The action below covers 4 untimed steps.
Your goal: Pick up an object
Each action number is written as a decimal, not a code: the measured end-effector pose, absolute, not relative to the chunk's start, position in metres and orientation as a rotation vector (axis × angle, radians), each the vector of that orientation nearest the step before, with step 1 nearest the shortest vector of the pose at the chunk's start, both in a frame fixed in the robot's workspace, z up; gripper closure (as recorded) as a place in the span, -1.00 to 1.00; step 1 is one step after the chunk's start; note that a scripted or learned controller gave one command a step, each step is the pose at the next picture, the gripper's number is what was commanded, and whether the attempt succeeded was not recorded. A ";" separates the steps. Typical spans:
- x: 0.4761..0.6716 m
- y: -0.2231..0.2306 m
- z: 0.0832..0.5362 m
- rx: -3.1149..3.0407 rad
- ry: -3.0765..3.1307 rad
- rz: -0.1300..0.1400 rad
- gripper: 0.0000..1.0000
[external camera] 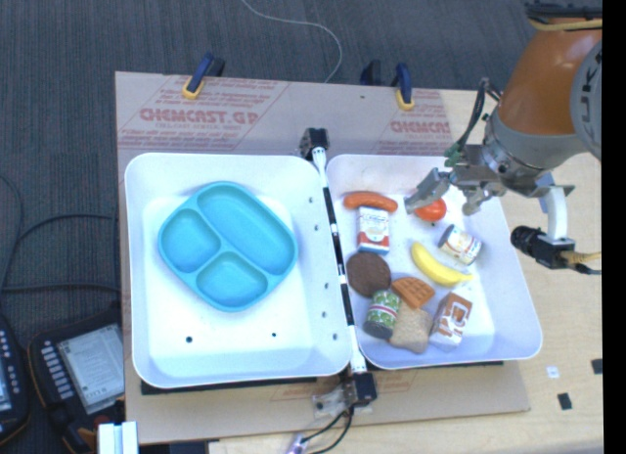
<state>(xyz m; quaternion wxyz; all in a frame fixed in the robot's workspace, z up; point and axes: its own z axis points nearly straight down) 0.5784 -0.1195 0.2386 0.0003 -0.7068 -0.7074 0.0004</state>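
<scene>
Here we see a blue divided tray (227,244) in the left bin (147,344); in the right bin (518,330), a red tomato (431,211) sits between our tool's (452,193) spread, empty fingers. Crowded neighbours risk a nudged, slipping grasp.

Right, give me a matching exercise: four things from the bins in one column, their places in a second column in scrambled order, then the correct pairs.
Things
1. blue divided plate
2. toy banana
3. red tomato
4. brown round cookie

Places
A. right bin, directly under the gripper
B. middle of the left bin
C. right bin, close to the divider between the bins, below the small red-labelled packet
D. right bin, centre, lying at a slant below the tomato

Pairs: 1-B, 2-D, 3-A, 4-C
</scene>
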 end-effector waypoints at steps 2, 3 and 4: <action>0.544 -0.152 0.125 -2.222 -2.220 0.001 1.00; 0.544 -0.152 0.124 -2.221 -2.220 0.002 -1.00; 0.511 -0.115 0.090 -2.234 -2.229 -0.009 -1.00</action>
